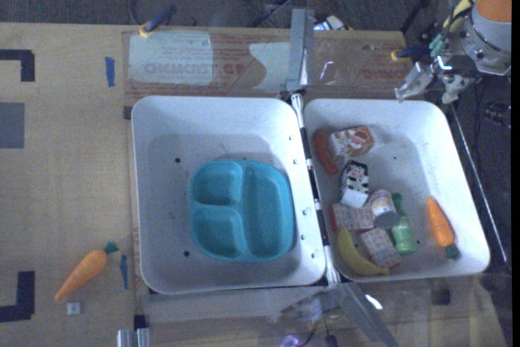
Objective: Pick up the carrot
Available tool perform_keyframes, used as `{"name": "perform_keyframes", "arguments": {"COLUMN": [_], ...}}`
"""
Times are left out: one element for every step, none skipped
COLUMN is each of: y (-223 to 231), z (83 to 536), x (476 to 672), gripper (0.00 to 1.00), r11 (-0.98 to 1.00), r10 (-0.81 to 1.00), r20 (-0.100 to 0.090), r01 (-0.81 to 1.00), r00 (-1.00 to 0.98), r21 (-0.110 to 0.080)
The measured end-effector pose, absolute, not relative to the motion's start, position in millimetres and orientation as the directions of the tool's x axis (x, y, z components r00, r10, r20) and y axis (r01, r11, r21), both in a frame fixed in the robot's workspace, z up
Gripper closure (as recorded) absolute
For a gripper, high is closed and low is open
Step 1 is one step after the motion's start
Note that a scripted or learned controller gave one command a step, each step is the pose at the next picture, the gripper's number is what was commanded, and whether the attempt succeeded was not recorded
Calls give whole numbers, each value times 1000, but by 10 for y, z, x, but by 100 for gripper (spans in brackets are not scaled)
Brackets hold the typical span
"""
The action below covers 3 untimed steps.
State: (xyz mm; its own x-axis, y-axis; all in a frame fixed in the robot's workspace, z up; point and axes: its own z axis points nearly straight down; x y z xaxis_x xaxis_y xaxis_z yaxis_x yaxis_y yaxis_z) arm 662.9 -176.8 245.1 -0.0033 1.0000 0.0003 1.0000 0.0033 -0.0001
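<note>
1. We judge the task barely begun: the gripper (424, 80) hangs over the far rim of the right bin (422, 116), and we see nothing between its fingers, which look parted, so it carries nothing.

2. The carrot (439, 223) we take as the target lies inside the right bin, toward us from the gripper and a little outward, close against the bin's outer wall, its green top pointing at the near corner. It is well apart from the gripper, so the reach, the descent and the grasp all remain to be done.

3. A second carrot (81, 274) rests on the bare bench, far across both bins from the gripper, just beside the left bin's near corner. We cannot tell from the task line which one is meant, though the one in the bin is much nearer.

4. The right bin also holds a loose cluster nearer us than the gripper and toward the divider: a red-and-white packet (349, 142), a small black-and-white carton (354, 176), a banana (357, 256) along the near wall, and a green bottle (402, 233) just beside the carrot without clearly touching it.

5. The left bin (154, 126), beyond the divider from the gripper, holds a blue divided tray (242, 209), whose compartments show nothing in them.
</note>
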Motion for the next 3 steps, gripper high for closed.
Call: {"name": "perform_keyframes", "arguments": {"y": [-2063,-2180,-2120], "z": [1719,1153,894], "x": [5734,4979,4872], "gripper": [0,0,0], "r11": [150,174,175], "r10": [989,985,984], "r20": [-1,11,11], "r01": [989,985,984], "r00": [-150,-173,-176], "r21": [1,-3,13]}}
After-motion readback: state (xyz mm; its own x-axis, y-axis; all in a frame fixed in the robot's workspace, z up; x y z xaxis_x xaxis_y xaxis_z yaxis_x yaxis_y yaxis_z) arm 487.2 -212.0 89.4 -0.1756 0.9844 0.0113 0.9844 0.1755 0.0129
